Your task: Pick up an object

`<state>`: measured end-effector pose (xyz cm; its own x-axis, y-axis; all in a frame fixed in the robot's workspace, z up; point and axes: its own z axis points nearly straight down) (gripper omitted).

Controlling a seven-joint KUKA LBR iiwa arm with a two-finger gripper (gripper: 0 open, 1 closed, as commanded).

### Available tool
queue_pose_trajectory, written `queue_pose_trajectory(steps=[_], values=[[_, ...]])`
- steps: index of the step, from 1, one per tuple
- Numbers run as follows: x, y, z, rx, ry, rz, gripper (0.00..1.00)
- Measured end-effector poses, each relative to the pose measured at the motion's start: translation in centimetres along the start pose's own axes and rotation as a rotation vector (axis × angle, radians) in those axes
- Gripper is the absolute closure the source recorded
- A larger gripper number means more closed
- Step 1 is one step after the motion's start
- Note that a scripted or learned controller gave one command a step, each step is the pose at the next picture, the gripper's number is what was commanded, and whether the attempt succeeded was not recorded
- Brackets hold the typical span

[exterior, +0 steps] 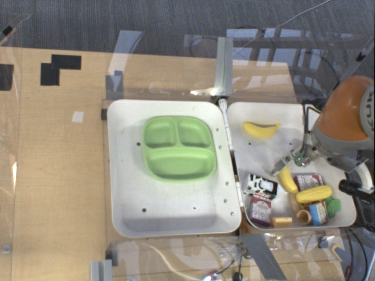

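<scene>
Bananas are what you have nearest the claw: one yellow banana (261, 129) lies apart at the back of the right bin (237, 157), well left of the gripper (286, 164), whose narrow-spread fingers hover just above a second small banana (287, 181), gripping nothing. From left to right you see the left bin (126, 174) holding a green divided plate (179, 148), then the right bin with a black-and-white packet (260, 185), a maroon pouch (261, 209), yellow corn (314, 194) and a green toy (333, 206).

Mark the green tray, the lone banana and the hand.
green tray (179, 148): camera view, divider ridge at its middle.
banana (261, 130): camera view, mid-body.
hand (285, 162): camera view, between its fingertips.
</scene>
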<state>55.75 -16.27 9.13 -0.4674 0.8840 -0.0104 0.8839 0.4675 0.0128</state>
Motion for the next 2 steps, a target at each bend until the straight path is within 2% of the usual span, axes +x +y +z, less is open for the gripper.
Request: queue_pose_trajectory(steps=[1,2], values=[[0.2,0.4,-1.2,-0.006,0.003,-0.001,1.00],[6.5,2.2,-10.4,0.006,0.006,0.028,1.00]])
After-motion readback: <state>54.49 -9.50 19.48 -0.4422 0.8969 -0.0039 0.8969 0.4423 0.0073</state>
